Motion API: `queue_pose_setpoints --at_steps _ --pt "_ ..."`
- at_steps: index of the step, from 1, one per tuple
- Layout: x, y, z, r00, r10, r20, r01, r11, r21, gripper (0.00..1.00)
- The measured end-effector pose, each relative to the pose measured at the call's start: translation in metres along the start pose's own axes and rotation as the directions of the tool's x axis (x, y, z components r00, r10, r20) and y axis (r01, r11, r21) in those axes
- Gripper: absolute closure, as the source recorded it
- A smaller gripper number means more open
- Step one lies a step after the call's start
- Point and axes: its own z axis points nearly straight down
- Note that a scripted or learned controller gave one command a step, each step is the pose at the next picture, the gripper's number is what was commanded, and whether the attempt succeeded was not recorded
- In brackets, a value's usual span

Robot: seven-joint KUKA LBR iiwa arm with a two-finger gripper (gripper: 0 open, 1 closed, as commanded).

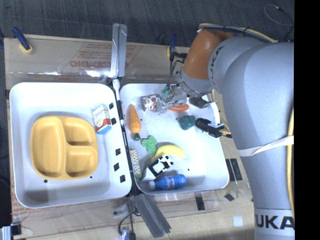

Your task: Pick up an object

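The big grey arm (260,109) takes up the right side of the frame, with its orange band (200,54) near the top middle. Under it is the worktop (60,54), brown and covered with clear plastic, and on it sit two white bins side by side. The left bin (20,134) holds a yellow tray (62,146) with three parts, and a small white and red carton (102,119) lies just beside the tray's upper right corner. The right bin (212,159) holds many small things. A blue bottle (167,182) lies near its bottom edge, with a black and white toy (162,164) just above it and a yellow banana (170,151) touching that toy. An orange carrot (134,120) lies near the bin's left wall, and a green toy (148,143) sits below it. A dark green lump (187,122) is near the middle. The jaws (170,98) reach down at the top of the right bin, next to a small can (150,103) and a thin orange-red thing (178,107). I cannot tell if the jaws are open or closed.
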Motion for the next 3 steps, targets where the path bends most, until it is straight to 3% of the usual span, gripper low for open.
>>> queue_pose_setpoints --at_steps 1,2,3 --pt "0.001 0.001 -0.001 1.0 -0.001 0.0 0.001 1.0 -0.002 0.0" --pt "0.002 0.0 -0.01 1.0 -0.006 -0.003 0.006 1.0 0.005 1.0" --pt "0.002 0.0 -0.011 1.0 -0.007 -0.003 0.007 1.0 0.004 0.0"
